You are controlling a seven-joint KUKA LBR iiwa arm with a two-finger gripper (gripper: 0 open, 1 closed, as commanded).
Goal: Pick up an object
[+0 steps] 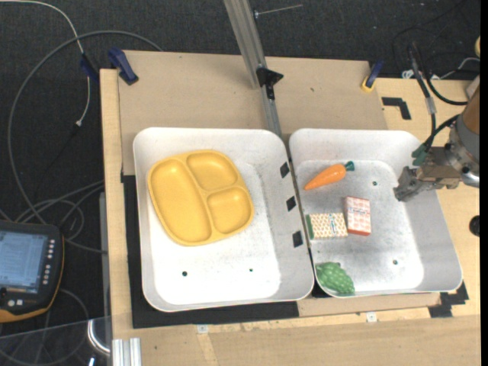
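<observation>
The right bin holds an orange toy carrot near its back left, a small red and white box in the middle, a patterned flat packet just left of that box, and a green leafy toy at the front left corner. My gripper hangs over the right side of this bin, to the right of the red box and apart from it. Nothing shows between its fingers.
The left bin holds a yellow divided plate. A metal pole rises from the back of the bench between the bins. Black clips line the seam between the bins. Cables and a pendant lie on the floor at left.
</observation>
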